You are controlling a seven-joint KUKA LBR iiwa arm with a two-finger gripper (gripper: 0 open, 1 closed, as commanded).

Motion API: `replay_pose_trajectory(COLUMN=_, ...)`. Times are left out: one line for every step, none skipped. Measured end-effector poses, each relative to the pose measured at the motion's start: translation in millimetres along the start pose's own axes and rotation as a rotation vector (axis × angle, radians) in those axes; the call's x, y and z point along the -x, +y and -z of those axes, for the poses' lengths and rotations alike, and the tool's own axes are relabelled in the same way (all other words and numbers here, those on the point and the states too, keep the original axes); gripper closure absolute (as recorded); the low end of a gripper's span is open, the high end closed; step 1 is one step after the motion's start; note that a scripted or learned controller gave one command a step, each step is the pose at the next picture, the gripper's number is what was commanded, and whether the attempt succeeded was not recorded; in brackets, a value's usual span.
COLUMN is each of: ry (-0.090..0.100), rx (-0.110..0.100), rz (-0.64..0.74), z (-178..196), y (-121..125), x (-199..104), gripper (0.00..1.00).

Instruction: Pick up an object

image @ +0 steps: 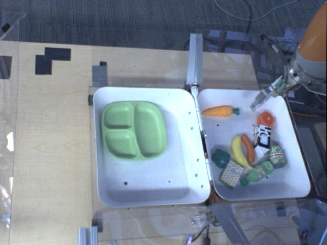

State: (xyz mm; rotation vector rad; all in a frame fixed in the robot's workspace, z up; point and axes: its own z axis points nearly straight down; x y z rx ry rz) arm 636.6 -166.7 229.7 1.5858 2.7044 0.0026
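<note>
Left bin (pixel 153 190): shallow white plastic; contained one pale green three-compartment plastic plate (pixel 134 129), lying flat toward its far left.

Right bin (pixel 296 185): shallow white plastic; contained, left to right: dark green lumpy toy vegetable (pixel 220 157); orange toy carrot with green top (pixel 219 111), lying alone toward the far side; patterned small box (pixel 232 174); yellow toy banana (pixel 238 151) touching a red-orange toy sausage (pixel 248 146); green toy bottle (pixel 257 173); black-and-white carton (pixel 262 135); red-orange round toy (pixel 265 119); patterned small can (pixel 277 156). No lettering legible on any item.

Gripper (pixel 257 104): over the right bin's far edge, right of the carrot, holding nothing. Whether the pincer was released or clenched could not be told.

Risks, as judged: the near cluster lay crowded and touching, so a descent there might catch two items or push one aside; rounded toys could slip free.
</note>
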Motion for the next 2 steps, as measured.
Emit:
replay_pose_trajectory(ry=0.002, rx=-0.001, rz=-0.077, z=-134, y=-19, x=-29, gripper=0.00)
replay_pose_trajectory(ry=0.002, rx=0.001, rz=0.213, z=-130, y=6, x=-31, gripper=0.00)
